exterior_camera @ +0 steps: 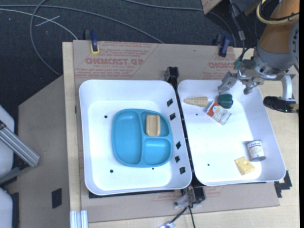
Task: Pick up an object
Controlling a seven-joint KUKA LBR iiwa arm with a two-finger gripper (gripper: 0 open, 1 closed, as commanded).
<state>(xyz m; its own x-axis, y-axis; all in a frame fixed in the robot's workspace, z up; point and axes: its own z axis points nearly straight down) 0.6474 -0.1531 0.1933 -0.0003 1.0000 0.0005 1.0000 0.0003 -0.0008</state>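
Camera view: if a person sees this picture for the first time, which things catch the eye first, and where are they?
The blue divided plate stands out most, in the middle of the left bin, with a tan bread-like piece in its upper right compartment. Next comes the gripper, open above the far edge of the right bin. Just below it in that bin lie a dark green object, a small carton and a cone-shaped piece.

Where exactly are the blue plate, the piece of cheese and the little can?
blue plate (127,137): camera view, on its big left compartment.
piece of cheese (244,166): camera view, on its yellow top face.
little can (255,150): camera view, on its labelled side.
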